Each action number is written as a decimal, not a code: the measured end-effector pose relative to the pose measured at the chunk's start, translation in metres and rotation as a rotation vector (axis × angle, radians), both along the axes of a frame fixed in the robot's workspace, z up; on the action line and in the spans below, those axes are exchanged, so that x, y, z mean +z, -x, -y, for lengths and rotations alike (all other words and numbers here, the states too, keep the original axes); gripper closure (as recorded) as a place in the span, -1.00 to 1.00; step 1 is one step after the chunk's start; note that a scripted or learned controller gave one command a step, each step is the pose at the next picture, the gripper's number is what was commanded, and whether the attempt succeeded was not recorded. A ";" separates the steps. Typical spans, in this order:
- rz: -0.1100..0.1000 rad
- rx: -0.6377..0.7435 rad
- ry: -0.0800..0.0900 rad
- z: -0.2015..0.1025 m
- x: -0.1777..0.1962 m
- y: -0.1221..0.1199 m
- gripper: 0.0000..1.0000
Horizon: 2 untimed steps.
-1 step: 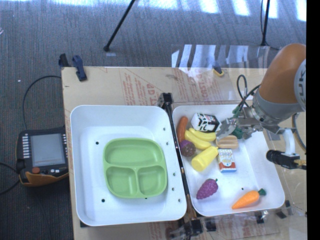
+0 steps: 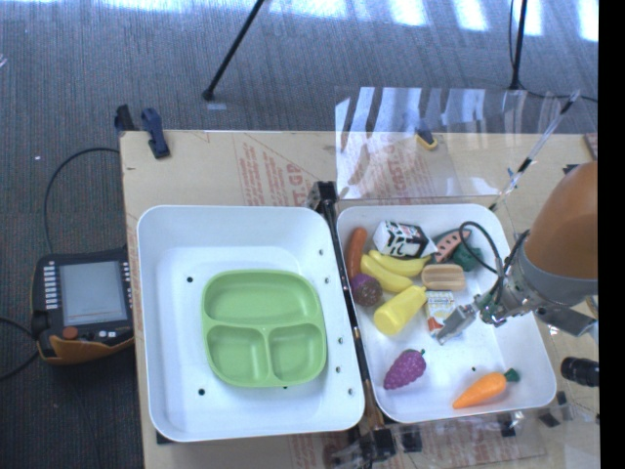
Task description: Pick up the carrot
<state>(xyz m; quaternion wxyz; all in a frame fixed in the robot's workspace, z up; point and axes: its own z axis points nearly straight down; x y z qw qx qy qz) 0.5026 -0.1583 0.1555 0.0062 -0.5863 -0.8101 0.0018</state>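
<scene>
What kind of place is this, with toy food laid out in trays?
Probably a robotics lab: a robot arm reaches over white bins, a control pendant lies on grey carpet, and tripod legs stand behind.

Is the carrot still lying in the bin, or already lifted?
Lying in the right bin: the carrot rests on its floor, apart from the gripper.

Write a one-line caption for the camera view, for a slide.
The arm's hand hovers in the right bin above toy food, the carrot near its front corner; a green plate lies in the left bin.
</scene>
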 end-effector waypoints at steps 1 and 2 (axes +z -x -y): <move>0.002 0.179 -0.003 0.054 -0.061 0.025 -1.00; 0.017 0.789 -0.006 0.051 -0.071 0.024 -1.00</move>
